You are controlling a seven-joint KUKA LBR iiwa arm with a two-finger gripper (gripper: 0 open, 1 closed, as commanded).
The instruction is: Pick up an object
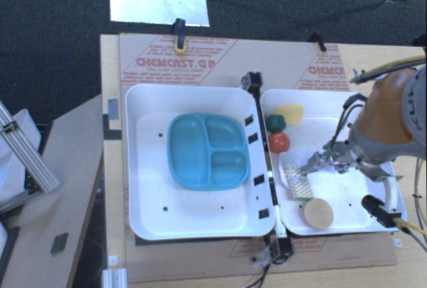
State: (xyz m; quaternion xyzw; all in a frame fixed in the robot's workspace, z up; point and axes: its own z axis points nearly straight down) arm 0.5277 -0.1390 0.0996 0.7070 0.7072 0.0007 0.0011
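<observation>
The pad point(298, 182), a small patterned white rectangle, lies on the floor of the right bin point(347, 203), near that bin's left wall and a little below its middle. The gripper point(309, 165) is over the pad's upper edge, its tip just beside or touching the pad; which of the two cannot be told. Nor can it be told whether the gripper is open or closed, since its metal tip reads as one bright, blurred shape. Nothing is seen held in it.

The arm point(390, 113) enters from the right, over the right bin's far-right side. Its wide orange and grey body sits above the bin's right half, and the wrist bends down and to the left, so the gripper points leftward at a low slant toward the pad.

Just below the pad, touching or nearly touching its lower corner, lies a tan disc point(318, 213). Above the pad, apart from it, a red ball point(279, 142) rests by the left wall. A green ball point(275, 123) sits just above the red one, and a yellow piece point(289, 113) touches the green ball on its upper right.

The left bin point(150, 167) holds a blue plate point(207, 150) with three compartments, set near the middle. Both bins stand side by side on the bench point(220, 53).
</observation>
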